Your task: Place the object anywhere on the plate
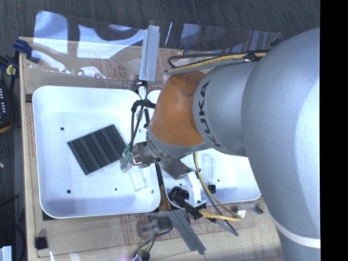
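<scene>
Across the right half of the view, the grey arm (272,107) takes up most of the frame, its orange band (176,110) sitting above the divide between the two bins. The arm covers nearly all of the right bin (239,184); just a strip of that bin's white floor and its near rim is visible below the wrist.

Left bin (49,145): fully visible, white, shallow, lying on the counter (81,227). On its floor, a dark ribbed rectangular plate (99,148) lies flat, turned at a slant to the bin walls, left of centre toward the middle of the bin. Nothing rests on the plate's ribbed surface.

Gripper (138,175): below the orange band, at the right edge of the left bin, just beside the plate's right corner. Clear finger parts point down toward the bin floor near the front right corner. Cannot tell from this angle if they are spread or pressed together, nor if anything sits between them.

Task object: cannot be identified with confidence. A small greenish part (126,155) is seen at the wrist next to the plate's right corner; unclear whether it belongs to the tool or is a separate item.

Cables (215,208), yellow and black, run under the wrist across the right bin's near rim.
</scene>
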You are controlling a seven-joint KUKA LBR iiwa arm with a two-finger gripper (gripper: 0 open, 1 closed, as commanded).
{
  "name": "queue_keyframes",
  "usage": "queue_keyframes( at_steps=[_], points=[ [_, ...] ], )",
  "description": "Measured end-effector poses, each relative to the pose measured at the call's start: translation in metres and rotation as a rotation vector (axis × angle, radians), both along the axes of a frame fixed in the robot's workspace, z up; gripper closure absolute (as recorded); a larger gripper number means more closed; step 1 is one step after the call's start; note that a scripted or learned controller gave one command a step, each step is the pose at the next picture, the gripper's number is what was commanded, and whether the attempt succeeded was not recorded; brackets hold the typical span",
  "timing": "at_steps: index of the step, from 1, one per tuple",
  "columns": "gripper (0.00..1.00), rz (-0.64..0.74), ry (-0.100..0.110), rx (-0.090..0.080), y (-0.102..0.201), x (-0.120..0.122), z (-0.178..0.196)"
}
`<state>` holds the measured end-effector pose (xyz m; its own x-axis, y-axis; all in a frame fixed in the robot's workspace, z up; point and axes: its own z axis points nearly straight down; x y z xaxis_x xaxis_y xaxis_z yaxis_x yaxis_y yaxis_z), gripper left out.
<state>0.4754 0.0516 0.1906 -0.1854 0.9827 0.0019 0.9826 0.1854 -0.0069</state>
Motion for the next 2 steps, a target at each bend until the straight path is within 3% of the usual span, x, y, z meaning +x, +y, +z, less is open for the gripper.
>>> queue_keyframes(
  at_steps=[1, 2],
  points=[
    [1.0, -0.077, -0.001, -0.003, 0.115, -0.001, -0.04],
    [1.0, 0.086, -0.005, 0.0, 0.084, 0.001, 0.008]
  ],
)
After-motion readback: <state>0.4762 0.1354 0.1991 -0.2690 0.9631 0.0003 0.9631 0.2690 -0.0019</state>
